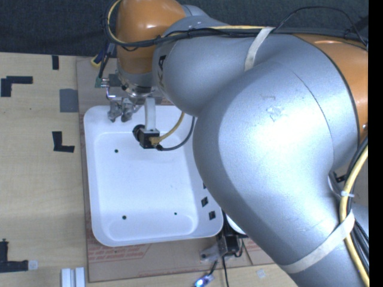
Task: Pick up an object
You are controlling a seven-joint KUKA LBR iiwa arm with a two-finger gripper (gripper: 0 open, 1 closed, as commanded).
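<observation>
Grey and bulky, the arm [263, 130] covered the frame's right side, its orange band [143, 23] at upper centre. Below the band the tool [122, 109] hung over the top left corner of the white bin [143, 220] on the tan surface [36, 208]. How far it stood open I could not tell; possibly nothing was in its grasp. No object to pick up could be made out.

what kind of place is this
Probably a robotics lab or test cell, not a home or shop. A large grey and orange arm reaches over a shallow white bin on a wooden bench marked with black tape, with cables at its wrist.
</observation>
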